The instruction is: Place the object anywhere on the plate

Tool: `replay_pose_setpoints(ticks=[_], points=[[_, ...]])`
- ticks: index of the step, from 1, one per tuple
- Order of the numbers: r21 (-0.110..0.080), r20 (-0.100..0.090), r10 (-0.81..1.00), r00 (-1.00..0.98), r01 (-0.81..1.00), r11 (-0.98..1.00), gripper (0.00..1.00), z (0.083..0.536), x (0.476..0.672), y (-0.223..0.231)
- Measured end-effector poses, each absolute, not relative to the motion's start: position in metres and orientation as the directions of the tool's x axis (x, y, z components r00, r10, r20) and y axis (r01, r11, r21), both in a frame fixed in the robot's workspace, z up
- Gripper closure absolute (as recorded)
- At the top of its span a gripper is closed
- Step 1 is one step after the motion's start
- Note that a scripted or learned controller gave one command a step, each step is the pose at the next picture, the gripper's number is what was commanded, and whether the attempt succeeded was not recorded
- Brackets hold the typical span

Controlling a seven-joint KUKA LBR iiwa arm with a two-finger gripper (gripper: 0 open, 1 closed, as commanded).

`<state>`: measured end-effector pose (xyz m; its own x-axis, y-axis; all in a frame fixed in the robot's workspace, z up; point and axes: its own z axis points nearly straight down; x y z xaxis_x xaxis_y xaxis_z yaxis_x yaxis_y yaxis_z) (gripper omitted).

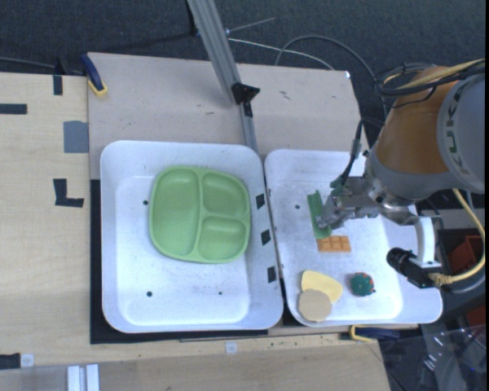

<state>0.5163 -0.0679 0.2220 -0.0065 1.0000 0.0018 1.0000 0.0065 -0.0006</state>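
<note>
Plate (200,215) in left bin (122,300); bench (33,177) apparently wooden.

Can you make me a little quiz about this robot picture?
1. True or false: the green plate sits in the left bin.
2. Which toy lies closest to the gripper? A) orange waffle B) round tan piece C) dark green ball
3. Fill in: the yellow piece lies in the ____ bin.

Key: 1 true; 2 A; 3 right.
</note>
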Motion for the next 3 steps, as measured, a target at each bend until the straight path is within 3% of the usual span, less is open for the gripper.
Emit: replay_pose_setpoints(ticks=[3], points=[[-0.004, 0.002, 1.000, -0.009, 1.000, 0.009, 1.00, 0.222, 0.505, 0.102]])
